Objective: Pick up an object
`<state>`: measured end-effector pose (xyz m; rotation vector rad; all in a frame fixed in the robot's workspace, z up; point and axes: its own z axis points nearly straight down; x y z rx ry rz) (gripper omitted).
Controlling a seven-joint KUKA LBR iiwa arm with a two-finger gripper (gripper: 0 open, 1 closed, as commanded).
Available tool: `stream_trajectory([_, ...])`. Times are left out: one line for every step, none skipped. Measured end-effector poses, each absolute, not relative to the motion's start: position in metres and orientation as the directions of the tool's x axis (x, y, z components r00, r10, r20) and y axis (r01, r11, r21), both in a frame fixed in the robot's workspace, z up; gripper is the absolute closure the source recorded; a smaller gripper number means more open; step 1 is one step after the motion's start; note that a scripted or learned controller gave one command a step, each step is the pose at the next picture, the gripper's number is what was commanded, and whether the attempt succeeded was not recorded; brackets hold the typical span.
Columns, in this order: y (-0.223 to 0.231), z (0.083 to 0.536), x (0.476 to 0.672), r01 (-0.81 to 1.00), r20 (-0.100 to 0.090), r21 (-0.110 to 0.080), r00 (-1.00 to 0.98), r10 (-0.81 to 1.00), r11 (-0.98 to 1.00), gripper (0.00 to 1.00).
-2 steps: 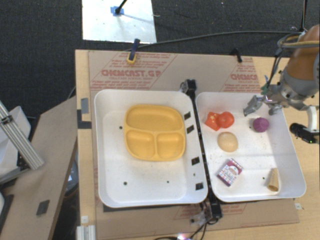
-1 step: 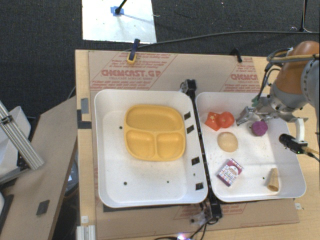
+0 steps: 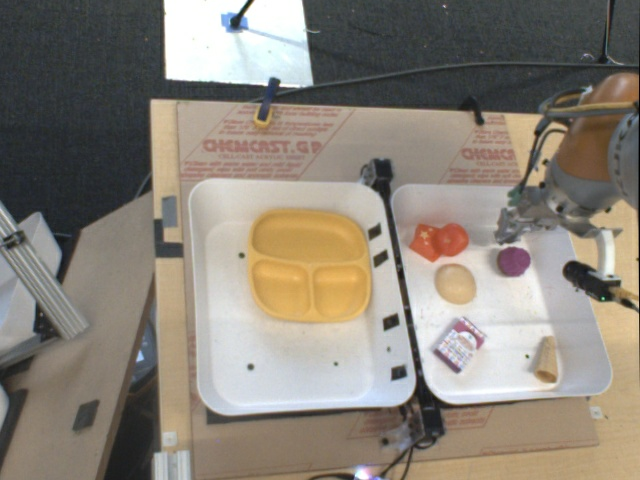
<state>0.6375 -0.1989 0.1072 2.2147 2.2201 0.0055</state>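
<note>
Hovering my gripper (image 3: 508, 230) just above the purple ball (image 3: 514, 261) in the right bin (image 3: 590, 368), prob. lining up a grab. Nothing held; can't tell grip width from this angle.

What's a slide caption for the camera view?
End effector poised above purple ball in right bin; yellow tray in left.

The arm (image 3: 590, 148) enters from the right edge of the camera view, its orange band uppermost and the grey wrist below it. The gripper (image 3: 510, 226) points down and leftward at the end of the wrist, held low.
</note>
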Motion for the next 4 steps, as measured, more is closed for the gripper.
stream_trajectory([-0.203, 0.157, 0.631, 1.000, -0.002, 0.006, 0.000, 1.000, 0.000, 1.00])
stream_trajectory([-0.198, 0.218, 0.639, 1.000, -0.002, 0.008, -0.005, 1.000, 0.005, 1.00])
stream_trajectory([-0.203, 0.270, 0.631, 1.000, -0.003, 0.008, -0.002, 1.000, 0.002, 1.00])
stream_trajectory([-0.146, 0.257, 0.631, 1.000, 0.000, 0.001, -0.008, 1.000, 0.008, 1.00])
